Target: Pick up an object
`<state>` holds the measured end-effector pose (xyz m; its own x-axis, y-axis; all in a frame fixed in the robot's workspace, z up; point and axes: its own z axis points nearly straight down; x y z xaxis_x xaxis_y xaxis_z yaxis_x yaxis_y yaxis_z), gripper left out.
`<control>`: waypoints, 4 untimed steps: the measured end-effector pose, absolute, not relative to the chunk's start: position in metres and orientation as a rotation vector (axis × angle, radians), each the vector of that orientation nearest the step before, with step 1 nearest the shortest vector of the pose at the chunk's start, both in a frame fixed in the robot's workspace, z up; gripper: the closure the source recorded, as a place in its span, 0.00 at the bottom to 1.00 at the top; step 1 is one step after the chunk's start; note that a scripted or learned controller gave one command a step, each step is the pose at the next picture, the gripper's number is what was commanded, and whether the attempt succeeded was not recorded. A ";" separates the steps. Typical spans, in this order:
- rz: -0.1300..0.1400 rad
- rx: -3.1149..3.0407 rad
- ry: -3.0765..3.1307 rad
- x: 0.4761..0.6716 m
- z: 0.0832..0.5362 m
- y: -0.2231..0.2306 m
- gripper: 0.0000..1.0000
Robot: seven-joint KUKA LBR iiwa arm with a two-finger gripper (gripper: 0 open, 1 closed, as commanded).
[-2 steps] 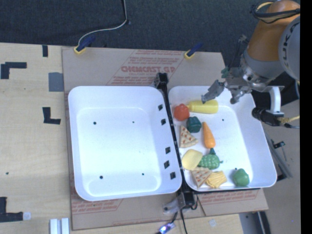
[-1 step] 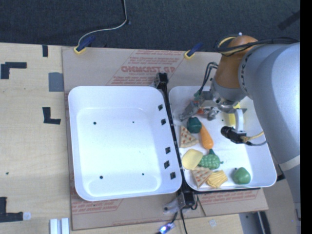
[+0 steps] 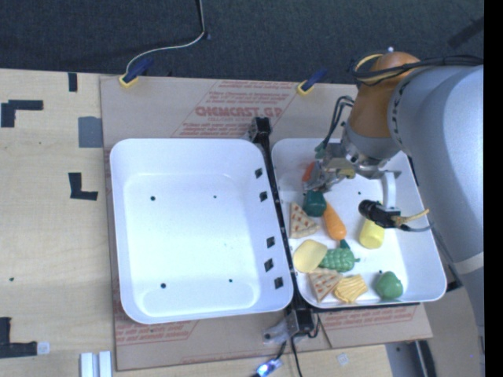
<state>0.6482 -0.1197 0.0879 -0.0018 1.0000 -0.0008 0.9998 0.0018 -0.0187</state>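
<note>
A shallow white plastic bin (image 3: 189, 226) sits at nine o'clock. In the neighbouring white bin (image 3: 424, 258), a dark green toy block (image 3: 314, 204) lies directly beneath the jaws of the grey gripper (image 3: 321, 177); whether they are apart or together, I cannot tell. An orange toy carrot (image 3: 335, 222) lies at the block's four o'clock.
</note>
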 end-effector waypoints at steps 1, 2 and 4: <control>0.014 -2.212 -2.214 0.650 0.108 -0.138 1.00; 0.009 -2.215 -2.218 0.651 0.108 -0.138 0.00; 0.014 -2.213 -2.217 0.651 0.115 -0.138 0.00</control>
<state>0.6508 -0.1378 0.1152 -0.0021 1.0000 0.0005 0.9999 0.0021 -0.0127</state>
